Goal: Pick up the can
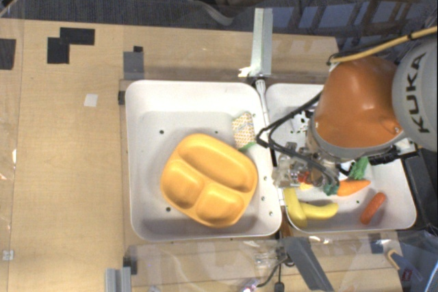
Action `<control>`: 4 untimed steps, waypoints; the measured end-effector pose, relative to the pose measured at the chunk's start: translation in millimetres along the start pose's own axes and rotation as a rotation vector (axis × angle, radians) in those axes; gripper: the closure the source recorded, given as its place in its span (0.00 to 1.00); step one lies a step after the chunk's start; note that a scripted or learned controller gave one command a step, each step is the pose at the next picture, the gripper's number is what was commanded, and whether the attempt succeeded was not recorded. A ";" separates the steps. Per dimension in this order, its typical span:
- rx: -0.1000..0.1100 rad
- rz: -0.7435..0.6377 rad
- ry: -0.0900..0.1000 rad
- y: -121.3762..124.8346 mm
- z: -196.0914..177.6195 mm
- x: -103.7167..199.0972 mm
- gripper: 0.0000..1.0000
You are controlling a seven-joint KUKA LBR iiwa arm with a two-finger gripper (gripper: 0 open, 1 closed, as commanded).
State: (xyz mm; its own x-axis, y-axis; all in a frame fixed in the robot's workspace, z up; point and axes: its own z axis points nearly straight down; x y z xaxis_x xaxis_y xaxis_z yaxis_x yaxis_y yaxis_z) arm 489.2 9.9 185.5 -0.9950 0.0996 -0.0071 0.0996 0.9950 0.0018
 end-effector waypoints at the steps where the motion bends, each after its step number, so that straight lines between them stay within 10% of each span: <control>1: 0.001 -0.137 -0.005 -57.3 -67.2 -6.7 1.00; 2: 0.002 -0.151 -0.001 -127.9 4.4 -41.7 1.00; 3: 0.002 0.115 -0.011 -120.7 -186.7 -68.9 1.00; 4: 0.002 0.186 -0.010 -141.3 -252.7 -104.7 1.00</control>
State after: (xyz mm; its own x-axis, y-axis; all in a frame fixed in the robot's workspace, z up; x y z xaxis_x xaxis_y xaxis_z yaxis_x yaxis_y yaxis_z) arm 577.5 -141.4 438.7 -0.9592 0.2822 -0.0169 0.2822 0.9594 0.0021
